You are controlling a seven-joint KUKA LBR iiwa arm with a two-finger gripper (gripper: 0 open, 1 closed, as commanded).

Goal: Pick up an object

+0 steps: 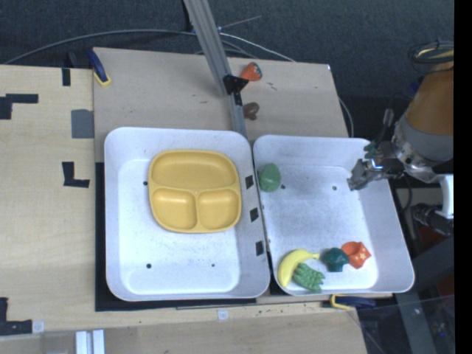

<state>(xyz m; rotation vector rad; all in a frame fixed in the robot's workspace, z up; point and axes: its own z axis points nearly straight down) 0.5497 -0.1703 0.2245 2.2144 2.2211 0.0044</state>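
the grey arm with the orange band [431, 109] reaches in from the right, and its dark two-finger gripper [361, 175] hangs over the far right part of the right shallow white bin [383, 220], close to that bin's right wall. the claw is too small and dark to tell how far it is open, and nothing can be made out between its tips.

the right bin holds several small toys. a round green ball-like object [269, 176] sits near the bin's left wall in the far half, well apart from the gripper. along the near edge lies a cluster: a yellow banana-shaped toy [291, 262], a light green knobbly toy [308, 277] touching it, a dark teal rounded toy [335, 259] just beside them, and an orange-red lumpy toy [357, 254] next to the teal one. this cluster lies well apart from the gripper.

the left shallow white bin [125, 227] holds a yellow plastic divided plate with three compartments [195, 190], lying flat in the far half of the bin.
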